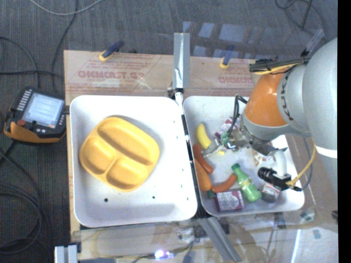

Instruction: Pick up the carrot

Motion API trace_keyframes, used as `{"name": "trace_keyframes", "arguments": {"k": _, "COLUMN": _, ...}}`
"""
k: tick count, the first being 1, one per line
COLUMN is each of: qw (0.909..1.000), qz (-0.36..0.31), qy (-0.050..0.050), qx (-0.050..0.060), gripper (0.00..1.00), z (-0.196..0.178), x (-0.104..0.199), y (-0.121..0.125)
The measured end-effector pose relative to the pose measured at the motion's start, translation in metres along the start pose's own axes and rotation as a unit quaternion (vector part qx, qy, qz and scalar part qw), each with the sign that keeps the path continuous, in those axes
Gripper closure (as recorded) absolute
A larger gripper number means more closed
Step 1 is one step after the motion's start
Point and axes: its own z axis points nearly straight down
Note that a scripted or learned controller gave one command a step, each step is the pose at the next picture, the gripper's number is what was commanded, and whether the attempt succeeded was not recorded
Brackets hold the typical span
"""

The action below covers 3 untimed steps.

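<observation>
Camera view, from above at a slant: worktop (82,75) bearing two white bins side by side. Left bin (88,212): one yellow sectioned tray (120,152). Right bin (296,201): carrot (204,178) lying along the bin's left wall, below a banana (203,135) and touching a red sausage (202,160); a second sausage (224,186), green bottle (245,183), dark red can (230,200) and small packets nearby. Arm enters from the right, orange band over the bin. Gripper (233,139) low over the bin's middle, right of the carrot and apart from it; finger spread cannot be told. Grey handheld pendant (37,114) on the floor, left.
</observation>
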Motion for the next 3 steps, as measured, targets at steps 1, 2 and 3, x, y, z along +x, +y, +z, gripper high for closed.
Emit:
{"name": "trace_keyframes", "arguments": {"k": 1, "qw": 1.0000, "qz": 0.003, "qy": -0.001, "qx": -0.004, "gripper": 0.00, "z": -0.001, "x": 0.007, "y": -0.036}}
{"name": "trace_keyframes", "arguments": {"k": 2, "qw": 0.9999, "qz": -0.011, "qy": -0.001, "qx": -0.006, "gripper": 0.00, "z": -0.002, "x": 0.017, "y": -0.071}}
{"name": "trace_keyframes", "arguments": {"k": 3, "qw": 0.9999, "qz": -0.010, "qy": 0.000, "qx": -0.005, "gripper": 1.00, "z": -0.009, "x": 0.017, "y": -0.070}}
